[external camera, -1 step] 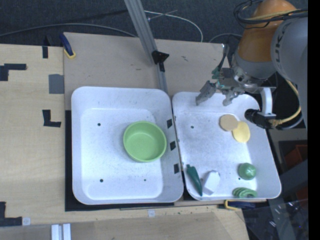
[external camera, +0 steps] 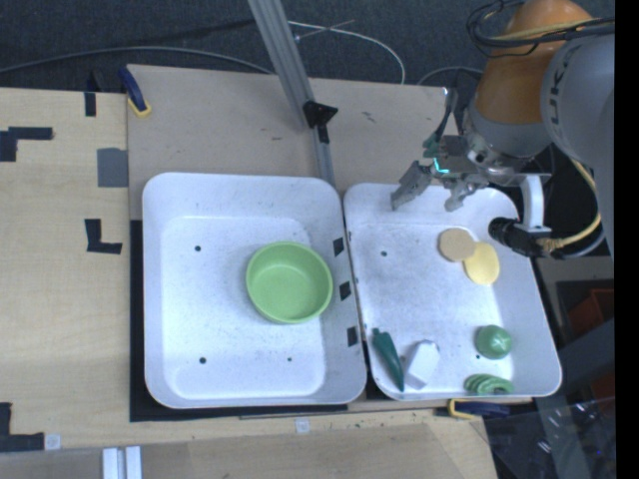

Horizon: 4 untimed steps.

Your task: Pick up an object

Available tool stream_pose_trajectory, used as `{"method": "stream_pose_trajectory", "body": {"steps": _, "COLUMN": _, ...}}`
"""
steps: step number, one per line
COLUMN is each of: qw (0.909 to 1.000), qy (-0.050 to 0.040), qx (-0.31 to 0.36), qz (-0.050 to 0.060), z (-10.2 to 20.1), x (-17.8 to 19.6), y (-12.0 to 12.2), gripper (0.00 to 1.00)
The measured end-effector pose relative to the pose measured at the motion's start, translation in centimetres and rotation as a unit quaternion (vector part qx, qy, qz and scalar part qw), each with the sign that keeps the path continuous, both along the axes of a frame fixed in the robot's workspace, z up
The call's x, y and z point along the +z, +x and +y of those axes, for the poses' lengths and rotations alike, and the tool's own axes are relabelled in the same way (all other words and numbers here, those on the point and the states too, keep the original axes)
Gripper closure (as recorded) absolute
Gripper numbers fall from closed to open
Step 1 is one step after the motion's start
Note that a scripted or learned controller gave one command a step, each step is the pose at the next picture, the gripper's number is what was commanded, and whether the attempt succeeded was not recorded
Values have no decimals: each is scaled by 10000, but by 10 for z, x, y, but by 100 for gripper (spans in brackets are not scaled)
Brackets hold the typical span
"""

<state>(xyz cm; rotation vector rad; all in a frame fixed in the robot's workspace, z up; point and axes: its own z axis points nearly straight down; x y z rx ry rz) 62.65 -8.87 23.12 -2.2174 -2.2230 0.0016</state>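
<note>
Gripper [external camera: 435, 192] spread, nothing in it, hovering at the right bin's [external camera: 399, 267] far edge. Looks pre-grasp: next it must descend onto something, perhaps the tan disc [external camera: 456, 244].

Two white bins [external camera: 160, 267], one green bowl [external camera: 290, 282], two yellowish discs [external camera: 469, 254], three small green items [external camera: 492, 341], one white block [external camera: 422, 360]

here's the arm [external camera: 584, 63], a thick rounded grey casing with a glossy orange band [external camera: 524, 48] bulging above the wrist. black cables loop over the top of that orange section. below it, a grey metal wrist block with a small teal-lit spot on its face. the gripper [external camera: 435, 194] is dull grey metal, two slim fingers [external camera: 406, 190]. off to the side, a white bracket, a black connector, and a yellowish hose curving away.
</note>
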Motion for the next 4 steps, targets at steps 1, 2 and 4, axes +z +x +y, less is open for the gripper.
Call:
{"method": "stream_pose_trajectory", "body": {"steps": 1, "qw": 10000, "qy": -5, "qx": -6, "qz": 33, "z": -4, "x": -63, "y": -5, "gripper": 0}}
{"method": "stream_pose_trajectory", "body": {"steps": 2, "qw": 10000, "qy": -8, "qx": -9, "qz": 23, "z": -13, "x": -116, "y": -6, "gripper": 0}}
{"method": "stream_pose_trajectory", "body": {"steps": 4, "qw": 10000, "qy": -2, "qx": 1, "qz": 6, "z": -12, "x": -133, "y": -6, "gripper": 100}}
